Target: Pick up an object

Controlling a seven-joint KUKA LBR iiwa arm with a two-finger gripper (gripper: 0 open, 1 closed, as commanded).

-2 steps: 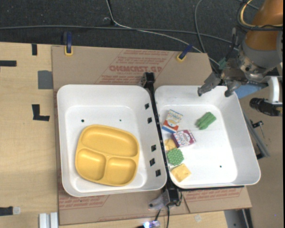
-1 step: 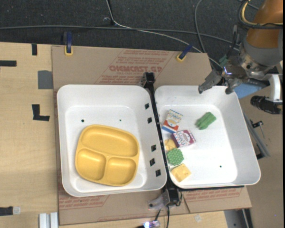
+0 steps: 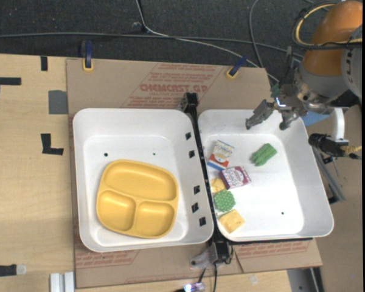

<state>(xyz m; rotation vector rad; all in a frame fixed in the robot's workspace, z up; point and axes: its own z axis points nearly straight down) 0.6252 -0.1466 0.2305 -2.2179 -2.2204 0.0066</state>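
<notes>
My gripper [image 3: 271, 119] hangs over the far edge of the right bin [image 3: 304, 187], open, with nothing between its fingers. Below it in that bin lie a green bumpy object [image 3: 264, 154], a white and red packet [image 3: 221, 151], a purple and white packet [image 3: 235, 177], a round green piece [image 3: 224, 199] and a yellow wedge [image 3: 231, 221]. The green bumpy object sits nearest the gripper, a little toward the near side of it. The other items cluster along the bin's left wall.
The left bin [image 3: 85, 132] holds a yellow divided plate [image 3: 137, 198]. A black divider strip [image 3: 197, 169] runs between the bins. Cardboard lies under both bins, and cables run across the dark back area. The right half of the right bin is bare white floor.
</notes>
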